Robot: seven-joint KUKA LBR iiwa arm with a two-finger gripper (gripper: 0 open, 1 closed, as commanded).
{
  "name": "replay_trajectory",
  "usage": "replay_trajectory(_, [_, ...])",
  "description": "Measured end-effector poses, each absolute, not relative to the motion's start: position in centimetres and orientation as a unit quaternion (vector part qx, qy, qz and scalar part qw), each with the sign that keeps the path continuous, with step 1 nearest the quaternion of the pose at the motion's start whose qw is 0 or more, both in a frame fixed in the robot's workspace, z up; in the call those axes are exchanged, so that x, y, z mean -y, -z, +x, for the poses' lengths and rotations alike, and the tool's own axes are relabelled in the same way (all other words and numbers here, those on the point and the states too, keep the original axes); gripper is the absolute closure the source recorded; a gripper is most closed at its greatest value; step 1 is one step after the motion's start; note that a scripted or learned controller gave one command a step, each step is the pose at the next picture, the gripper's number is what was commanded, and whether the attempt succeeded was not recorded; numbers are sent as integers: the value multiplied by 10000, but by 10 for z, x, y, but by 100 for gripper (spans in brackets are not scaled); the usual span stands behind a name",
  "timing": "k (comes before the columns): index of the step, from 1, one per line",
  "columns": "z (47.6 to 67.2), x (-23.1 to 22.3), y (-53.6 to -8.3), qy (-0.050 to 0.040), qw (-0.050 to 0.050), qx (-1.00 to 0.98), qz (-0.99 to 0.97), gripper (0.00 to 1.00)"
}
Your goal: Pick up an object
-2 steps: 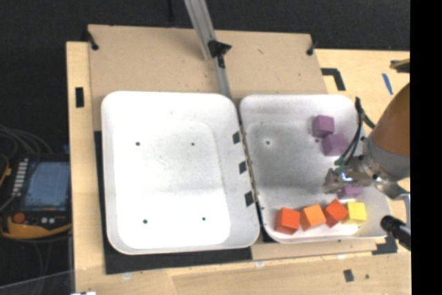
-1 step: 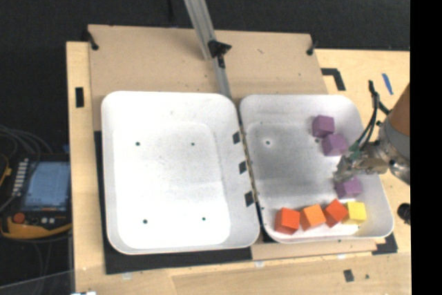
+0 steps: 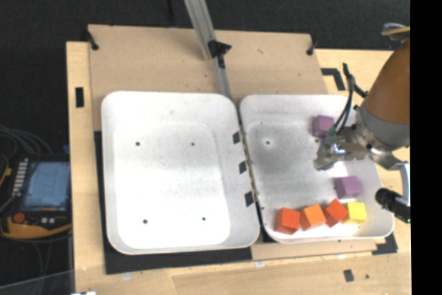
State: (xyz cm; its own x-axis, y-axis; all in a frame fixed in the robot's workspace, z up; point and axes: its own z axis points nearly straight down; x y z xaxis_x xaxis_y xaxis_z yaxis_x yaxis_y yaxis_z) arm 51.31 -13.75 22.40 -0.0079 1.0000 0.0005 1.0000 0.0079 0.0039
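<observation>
My gripper [image 3: 327, 157] hangs over the right bin [image 3: 276, 169], near its right side. A purple block [image 3: 322, 125] lies just above it, close to the fingers, and a second purple block [image 3: 347, 186] lies just below and to the right. Along the bin's front edge runs a row of blocks: a red-orange one [image 3: 288, 220], an orange one [image 3: 313, 215], a red one [image 3: 336, 211] and a yellow one [image 3: 356, 211]. I see nothing between the fingers.
The left bin [image 3: 173, 169] sits beside the right one on the wooden bench. A metal rod [image 3: 200, 17] slants down from the top to the gap between the bins. A device with a blue screen [image 3: 45, 186] sits off the bench at left.
</observation>
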Motion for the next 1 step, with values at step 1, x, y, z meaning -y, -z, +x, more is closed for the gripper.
replay_trajectory(1, [539,96,-221,-10,4,-7098,7044,100])
